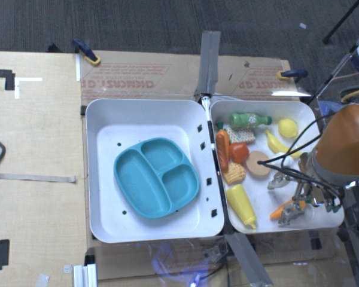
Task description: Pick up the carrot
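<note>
- Carrot (pixel 279 211): small, orange, lying on the floor of the right bin (pixel 323 223), near its front wall, right of the yellow bottle (pixel 241 204)
- Gripper (pixel 294 210): lowered over the carrot's right end; metal fingers (pixel 287 217) seen close about it, how far open cannot be told, no grasp confirmed
- Step judged: descent onto the carrot, closing not yet shown
- Next move judged: fingers to be closed squarely on the carrot, then a straight lift clear of the bin wall
- Left bin (pixel 96 178): blue divided plate (pixel 157 177)
</note>
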`<state>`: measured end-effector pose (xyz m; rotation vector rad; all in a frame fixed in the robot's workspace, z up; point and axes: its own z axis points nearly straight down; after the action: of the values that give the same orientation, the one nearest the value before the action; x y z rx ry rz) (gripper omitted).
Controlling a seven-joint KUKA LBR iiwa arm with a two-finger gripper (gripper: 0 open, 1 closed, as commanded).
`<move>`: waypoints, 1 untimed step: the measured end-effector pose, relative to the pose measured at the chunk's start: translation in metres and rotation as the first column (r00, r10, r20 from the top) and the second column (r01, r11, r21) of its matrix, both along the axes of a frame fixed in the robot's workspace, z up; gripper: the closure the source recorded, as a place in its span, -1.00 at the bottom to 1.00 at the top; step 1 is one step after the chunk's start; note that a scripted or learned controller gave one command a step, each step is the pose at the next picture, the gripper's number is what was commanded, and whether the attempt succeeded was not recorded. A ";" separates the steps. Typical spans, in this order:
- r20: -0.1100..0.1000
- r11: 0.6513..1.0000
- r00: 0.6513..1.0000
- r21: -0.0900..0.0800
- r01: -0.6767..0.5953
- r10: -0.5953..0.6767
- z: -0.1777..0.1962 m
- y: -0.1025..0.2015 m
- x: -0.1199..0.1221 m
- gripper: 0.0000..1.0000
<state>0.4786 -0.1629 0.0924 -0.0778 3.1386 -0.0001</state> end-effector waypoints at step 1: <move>0.000 0.995 0.995 0.001 0.102 -0.102 0.000 0.007 0.002 -1.00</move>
<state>0.4810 -0.1554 0.0921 0.0828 3.1385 0.0009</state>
